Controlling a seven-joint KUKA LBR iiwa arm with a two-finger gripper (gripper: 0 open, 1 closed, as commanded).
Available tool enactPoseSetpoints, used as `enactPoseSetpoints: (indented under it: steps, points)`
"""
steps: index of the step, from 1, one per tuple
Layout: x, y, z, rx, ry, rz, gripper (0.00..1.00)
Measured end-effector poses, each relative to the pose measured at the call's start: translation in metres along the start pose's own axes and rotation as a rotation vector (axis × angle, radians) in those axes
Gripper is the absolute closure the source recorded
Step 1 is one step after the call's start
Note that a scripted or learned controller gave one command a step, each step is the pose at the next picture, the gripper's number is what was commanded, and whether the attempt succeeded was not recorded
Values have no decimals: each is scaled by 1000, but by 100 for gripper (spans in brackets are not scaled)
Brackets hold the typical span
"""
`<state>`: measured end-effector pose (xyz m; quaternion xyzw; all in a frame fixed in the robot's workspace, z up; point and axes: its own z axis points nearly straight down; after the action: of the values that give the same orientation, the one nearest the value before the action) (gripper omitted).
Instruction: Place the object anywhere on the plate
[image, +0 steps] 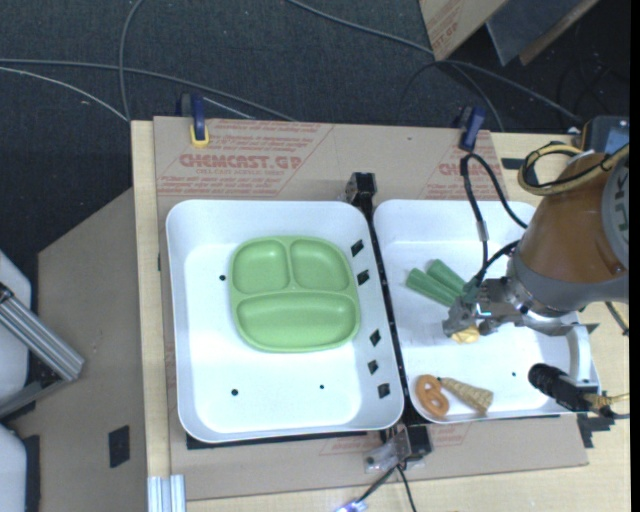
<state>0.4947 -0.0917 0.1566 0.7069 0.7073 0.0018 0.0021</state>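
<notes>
- Camera view looks down at a slant on a tabletop (300, 140) covered with a brown sheet printed in red letters, carrying two shallow white bins side by side.
- Left bin (200, 390) holds a pale green plate (294, 293) with three compartments: two small ones at the far side and one wide one nearer the camera. Nothing lies on the plate.
- Right bin (420, 220) holds the loose things. A green object (433, 282), made of long parallel pieces, lies tilted near the bin's middle, well apart from the plate.
- A small yellow object (466, 337) sits directly beneath the gripper (470, 320), touching or nearly touching its tips.
- Near the front wall of the right bin lie an orange ring-shaped piece (432, 397) and a tan cone (470, 393), just beside each other.
- The arm (570, 240), grey with an orange band, reaches in from the right and hangs low over the right bin.
- Whether the gripper is released or clenched cannot be told; its tip is small and partly masked by its own body and a cable.
- Blue clamps (199, 118) pin the far edge of the sheet, and black clips run along the seam between the bins.
</notes>
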Motion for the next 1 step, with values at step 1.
enactPoseSetpoints:
  steps: [1]
  points:
    - [4, -3, -62, -2, 0, -1, 100]
